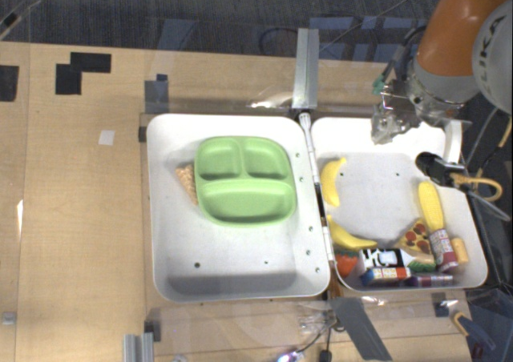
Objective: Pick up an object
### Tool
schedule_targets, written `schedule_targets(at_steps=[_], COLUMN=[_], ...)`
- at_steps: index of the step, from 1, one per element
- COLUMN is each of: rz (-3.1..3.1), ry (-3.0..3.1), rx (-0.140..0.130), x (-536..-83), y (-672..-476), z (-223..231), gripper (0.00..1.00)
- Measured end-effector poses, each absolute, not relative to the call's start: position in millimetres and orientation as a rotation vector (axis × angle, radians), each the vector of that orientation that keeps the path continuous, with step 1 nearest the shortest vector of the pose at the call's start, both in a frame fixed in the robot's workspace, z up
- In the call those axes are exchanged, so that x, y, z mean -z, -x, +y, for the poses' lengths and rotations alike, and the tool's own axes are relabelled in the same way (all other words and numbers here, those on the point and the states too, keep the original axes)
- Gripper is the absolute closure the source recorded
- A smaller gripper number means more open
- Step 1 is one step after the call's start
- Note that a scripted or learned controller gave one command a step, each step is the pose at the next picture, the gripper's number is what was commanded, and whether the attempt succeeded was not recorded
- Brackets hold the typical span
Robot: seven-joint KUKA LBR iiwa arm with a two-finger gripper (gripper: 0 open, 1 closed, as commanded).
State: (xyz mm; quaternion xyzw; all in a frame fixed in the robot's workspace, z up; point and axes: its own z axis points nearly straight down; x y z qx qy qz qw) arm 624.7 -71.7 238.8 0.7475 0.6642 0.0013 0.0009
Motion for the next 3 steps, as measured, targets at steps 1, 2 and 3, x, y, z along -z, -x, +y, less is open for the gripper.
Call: schedule_targets(at_steps=[1, 2, 3], rz=[2.328, 2.453, 2.453], ry=[-2.102, -1.957, -1.957], rx=[-0.007, -0.006, -0.006], x=[-290.5, -248.8, -248.9], y=[-661.5, -566.8, -566.9], z=[-72.0, -50.3, -50.4], gripper=[1.00, 1.00, 0.00])
